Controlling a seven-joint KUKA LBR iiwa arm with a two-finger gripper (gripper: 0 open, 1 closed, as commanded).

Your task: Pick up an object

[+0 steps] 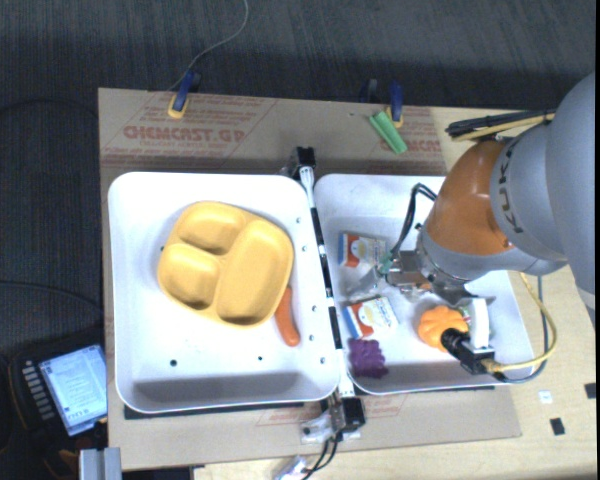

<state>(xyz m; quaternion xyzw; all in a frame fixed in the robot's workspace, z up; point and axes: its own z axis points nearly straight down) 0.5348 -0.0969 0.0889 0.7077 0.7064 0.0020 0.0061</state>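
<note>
While the grey arm (pixel 550 198) comes in from the right edge of the frame, its orange band (pixel 470 213) sits over the upper middle of the right bin (pixel 380 190). Gripper (pixel 405 276) hangs low over the centre of that bin, just above a small white packet (pixel 362 249) with red-orange print. Whether it is spread or pressed together cannot be told, the wrist blocks it. Nothing seen pinched.

Right bin contents: a second white-and-orange packet (pixel 372 316) lower centre, just below the gripper. A purple object (pixel 367 356) at the lower left corner of that bin, near the bottom rim. An orange round object (pixel 440 325) lower right of the gripper, partly under the arm's hardware. A black cable (pixel 416 213) loops up beside the wrist; a yellow cable (pixel 540 318) runs down the bin's right side.

Left bin (pixel 140 298), centre-left of frame: a big yellow divided tray (pixel 225 260), flipped or moulded, cannot tell which, fills its upper middle. An orange carrot-like stick (pixel 286 318) lies just beside the tray's lower right edge, near the wall between the bins.

Both bins sit on a brown cardboard sheet (pixel 180 133) with red print. A green clip (pixel 388 131) at upper centre-right and a blue clip (pixel 185 93) at upper left on its top edge. A small screen (pixel 75 386) at the lower left corner of the frame.
</note>
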